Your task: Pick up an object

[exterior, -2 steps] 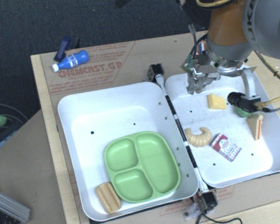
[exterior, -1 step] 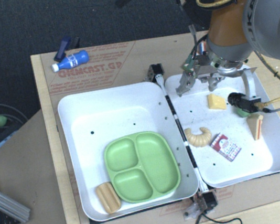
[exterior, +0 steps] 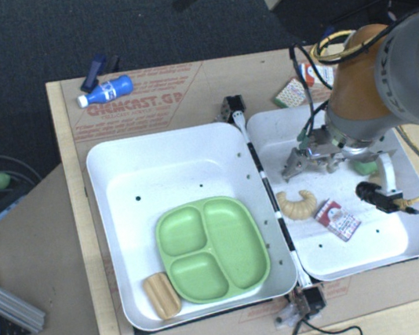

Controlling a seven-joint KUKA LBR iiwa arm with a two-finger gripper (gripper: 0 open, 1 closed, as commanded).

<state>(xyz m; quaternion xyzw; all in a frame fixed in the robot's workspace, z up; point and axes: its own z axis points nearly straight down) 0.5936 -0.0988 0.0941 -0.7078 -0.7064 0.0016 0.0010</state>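
Note:
My gripper (exterior: pixel 309 166) hangs low over the back left part of the right bin (exterior: pixel 367 255), its fingers spread open with nothing between them. A tan croissant-shaped piece (exterior: pixel 299 203) lies on the bin floor just in front of the gripper, apart from it. A red and white packet (exterior: pixel 338 219) lies to the right of the croissant. A small green object (exterior: pixel 367 167) peeks out from under the wrist, partly hidden by the arm.
The left bin (exterior: pixel 115 170) holds a green divided plate (exterior: pixel 211 248) and a tan bread-like block (exterior: pixel 162 295) at its front left. A blue and white bottle (exterior: pixel 105 91) and a small patterned card (exterior: pixel 290 94) lie on the bench behind the bins.

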